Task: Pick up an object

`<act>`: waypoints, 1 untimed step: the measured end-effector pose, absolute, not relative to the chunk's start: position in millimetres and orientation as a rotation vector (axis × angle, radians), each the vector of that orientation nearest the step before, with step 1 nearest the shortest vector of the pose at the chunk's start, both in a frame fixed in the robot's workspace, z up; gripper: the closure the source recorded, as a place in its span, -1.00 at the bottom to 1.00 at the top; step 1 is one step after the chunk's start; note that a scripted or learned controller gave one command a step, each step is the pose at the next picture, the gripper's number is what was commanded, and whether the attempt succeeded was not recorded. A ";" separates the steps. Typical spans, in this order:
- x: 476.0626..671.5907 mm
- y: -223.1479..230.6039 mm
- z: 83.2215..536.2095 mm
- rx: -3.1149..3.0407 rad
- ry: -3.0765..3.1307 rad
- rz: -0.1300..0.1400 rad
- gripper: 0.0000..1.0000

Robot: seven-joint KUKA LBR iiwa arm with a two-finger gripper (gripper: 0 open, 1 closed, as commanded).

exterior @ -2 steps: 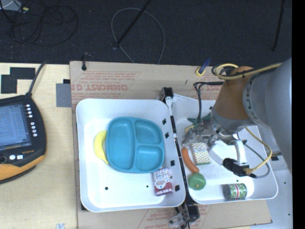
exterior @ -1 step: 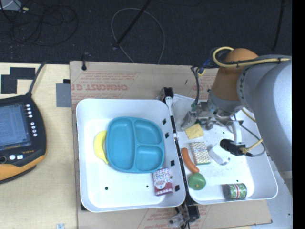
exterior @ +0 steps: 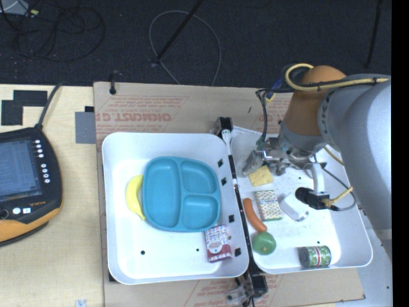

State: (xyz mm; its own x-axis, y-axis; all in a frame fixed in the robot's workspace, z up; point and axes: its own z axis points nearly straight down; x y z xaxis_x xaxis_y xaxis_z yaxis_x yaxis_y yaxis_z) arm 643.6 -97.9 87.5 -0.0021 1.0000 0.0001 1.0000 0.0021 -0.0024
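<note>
Grey arm: the grey KUKA arm with an orange band (exterior: 319, 88) reaches in from the right of the camera view over the far part of the right-hand shallow white bin (exterior: 348, 232).
Gripper: the two-finger gripper (exterior: 271, 160) hangs low near that bin's far-left corner; I cannot tell whether it is parted or closed, as the wrist and cables crowd it.
Nearest thing: a small pale-yellow wedge-shaped block (exterior: 260, 176) lies on the bin floor just beside the gripper, on its near-left side; contact cannot be judged.
Further off: a patterned square packet (exterior: 268, 204) lies nearer the camera than the wedge, with an orange sausage-shaped piece (exterior: 255, 215) beside the divider.
Near edge: a round green apple-like fruit (exterior: 264, 242) and a green tin can on its side (exterior: 315, 256) lie well apart from the gripper.
Left bin: the left-hand shallow white bin (exterior: 121, 165) holds a blue divided plastic plate (exterior: 180, 192); a yellow curved banana-like piece (exterior: 133, 196) is partly hidden under its left rim.
Hard to read: a small red-and-white carton (exterior: 218, 244) sits by the divider, its print too blurred to read.
</note>
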 end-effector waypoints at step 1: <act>643.6 -97.9 97.6 -2.216 -2.223 0.003 1.00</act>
